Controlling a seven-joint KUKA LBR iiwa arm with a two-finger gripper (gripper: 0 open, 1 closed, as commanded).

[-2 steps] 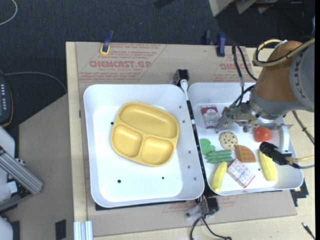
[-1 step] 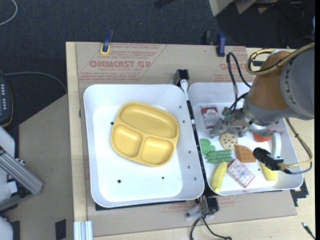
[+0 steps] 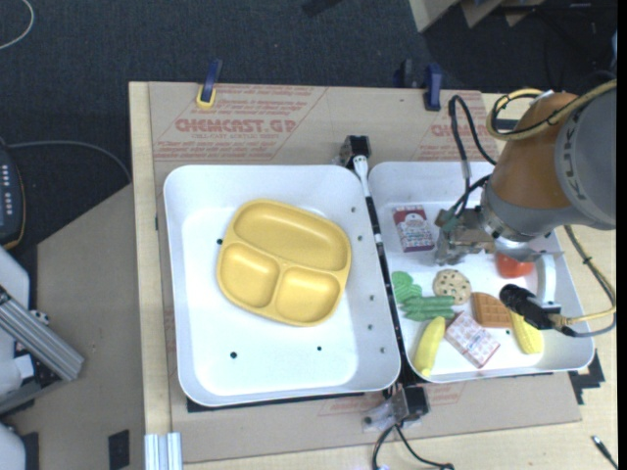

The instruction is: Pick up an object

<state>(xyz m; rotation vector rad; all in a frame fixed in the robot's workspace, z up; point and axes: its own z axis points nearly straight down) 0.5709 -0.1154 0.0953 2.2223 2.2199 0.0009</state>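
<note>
Grey arm: KUKA arm with an orange band reaches in from the right over the right white bin (image 3: pixel 568 355)
Gripper: the gripper (image 3: pixel 453 243) hangs low in the right bin's middle, just right of the small red-and-white packet (image 3: pixel 413 229) and just above the round speckled cookie (image 3: pixel 451 283)
Pincer state: cannot tell, as the wrist body hides it from this slant
Candidate objects: packet, cookie, green leafy toy vegetable (image 3: pixel 419 302), yellow toy banana (image 3: pixel 429 345), pink wrapped packet (image 3: pixel 471 340), brown waffle-like square (image 3: pixel 489 308), all loose on the right bin's floor
Left bin: the left white bin (image 3: pixel 196 262) bears a yellow three-compartment plastic plate (image 3: pixel 283 261), well apart from the gripper
Step in hand: judged as the descent toward a grasp; nothing is seen held
Next move: likely to settle over one item, close on it and lift straight up; the items crowd one another, so a clean approach matters
</note>
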